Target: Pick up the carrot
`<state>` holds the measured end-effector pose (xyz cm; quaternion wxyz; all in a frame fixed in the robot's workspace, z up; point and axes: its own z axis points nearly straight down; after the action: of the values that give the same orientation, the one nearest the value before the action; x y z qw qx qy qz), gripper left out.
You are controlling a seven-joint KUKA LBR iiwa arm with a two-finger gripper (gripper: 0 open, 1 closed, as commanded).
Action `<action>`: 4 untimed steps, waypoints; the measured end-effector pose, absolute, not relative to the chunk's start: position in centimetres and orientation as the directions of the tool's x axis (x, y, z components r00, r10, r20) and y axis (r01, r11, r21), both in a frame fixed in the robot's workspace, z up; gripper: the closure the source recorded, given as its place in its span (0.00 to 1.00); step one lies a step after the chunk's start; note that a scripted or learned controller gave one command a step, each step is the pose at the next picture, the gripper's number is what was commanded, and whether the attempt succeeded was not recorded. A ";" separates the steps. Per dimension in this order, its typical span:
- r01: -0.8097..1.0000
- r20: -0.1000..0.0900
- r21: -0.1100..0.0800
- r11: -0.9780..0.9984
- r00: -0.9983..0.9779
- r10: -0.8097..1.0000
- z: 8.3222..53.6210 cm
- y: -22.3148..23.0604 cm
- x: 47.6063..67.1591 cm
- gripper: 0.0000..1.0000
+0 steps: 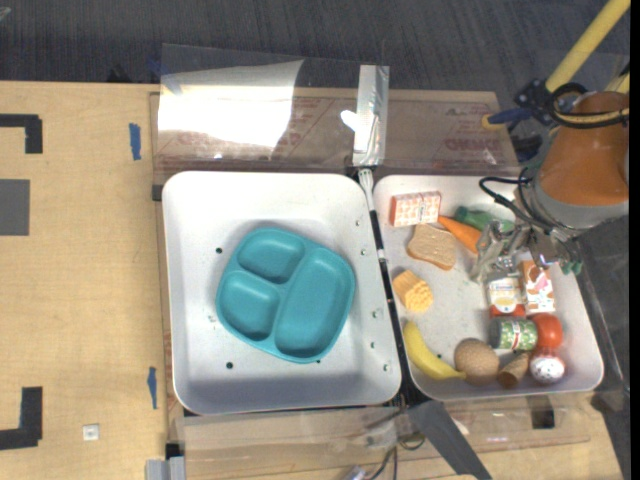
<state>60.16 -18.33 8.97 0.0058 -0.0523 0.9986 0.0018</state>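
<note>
The carrot [460, 232] is orange with a green top and lies slanted in the upper part of the right bin [590, 368], between a slice of bread [433, 247] and my gripper. My gripper [497, 252] hangs just right of the carrot's lower end, over the bin's middle, below the orange wrist band [590, 158]. Its fingers look open, with nothing between them. The carrot lies on the bin floor and is not held.
A red-and-white box [414, 208], an orange waffle piece [412, 292], a banana [428, 353], a brown potato [477, 358], a green can [513, 333], a tomato [549, 332] and small cartons [506, 294] crowd the right bin. The left bin [190, 218] holds a teal divided plate [287, 293].
</note>
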 end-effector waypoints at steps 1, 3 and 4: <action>-0.104 -0.010 0.001 0.995 -0.994 -0.104 8.9 -18.5 60.1 0.00; -0.106 -0.032 -0.005 0.994 -0.994 -0.106 11.5 -18.3 60.8 1.00; -0.105 -0.041 -0.007 0.994 -0.994 -0.106 12.7 -18.3 61.0 1.00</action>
<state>60.99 -18.27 12.67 0.0208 -0.0528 0.9984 -0.0024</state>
